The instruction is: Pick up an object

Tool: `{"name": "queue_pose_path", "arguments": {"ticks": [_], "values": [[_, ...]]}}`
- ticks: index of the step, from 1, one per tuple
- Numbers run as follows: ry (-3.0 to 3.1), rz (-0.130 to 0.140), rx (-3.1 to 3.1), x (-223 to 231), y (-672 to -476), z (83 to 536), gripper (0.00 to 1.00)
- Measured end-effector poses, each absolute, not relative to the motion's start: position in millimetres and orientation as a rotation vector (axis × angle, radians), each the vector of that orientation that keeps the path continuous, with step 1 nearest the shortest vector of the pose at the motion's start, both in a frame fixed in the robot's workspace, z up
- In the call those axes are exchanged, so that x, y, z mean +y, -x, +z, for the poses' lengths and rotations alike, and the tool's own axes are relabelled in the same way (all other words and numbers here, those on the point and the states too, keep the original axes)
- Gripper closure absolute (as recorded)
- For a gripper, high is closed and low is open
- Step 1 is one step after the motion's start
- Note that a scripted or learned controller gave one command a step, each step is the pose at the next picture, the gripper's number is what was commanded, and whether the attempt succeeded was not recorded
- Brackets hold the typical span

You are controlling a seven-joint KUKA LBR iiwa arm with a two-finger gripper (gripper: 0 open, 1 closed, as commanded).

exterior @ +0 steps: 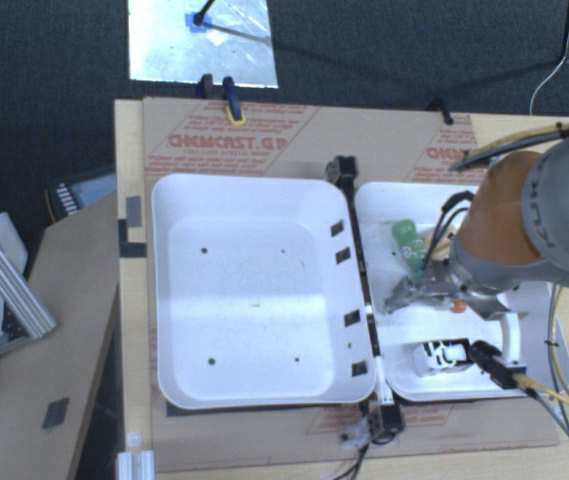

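The arm [524,218] reaches into the right bin [384,208] from the right, its gripper [404,293] low over the bin's middle, near the inner wall shared with the left bin [244,288]. Whether the pincer is open or closed cannot be told from this angle. A green object [405,233] lies just beyond it toward the far edge; a black-and-white object [444,353] sits near the front edge.

A: How is the light?
B: Bright and even from above; the left bin [254,288] nearly washes out, with a soft grey gradient across its floor.
A: Any glare?
B: The foil sheet [202,28] at 12 o'clock gleams patchily.
A: Sharpness?
B: Soft overall, low resolution; the arm [534,218] at 3 o'clock is blurred, and small items beneath it are smeared.
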State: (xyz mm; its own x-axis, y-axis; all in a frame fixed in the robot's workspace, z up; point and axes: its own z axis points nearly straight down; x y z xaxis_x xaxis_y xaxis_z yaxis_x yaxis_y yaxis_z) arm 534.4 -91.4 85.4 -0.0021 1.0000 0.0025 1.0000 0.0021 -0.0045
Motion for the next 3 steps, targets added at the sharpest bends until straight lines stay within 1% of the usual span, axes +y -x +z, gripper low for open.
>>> {"name": "queue_pose_path", "arguments": {"ticks": [1,2,3], "values": [[2.218,-0.012,-2.237,-63,-574.1,191,0.00],[2.227,0.000,-2.223,-119,-599.4,163,0.00],[2.216,0.006,-2.217,-105,-560.0,81,0.00]]}}
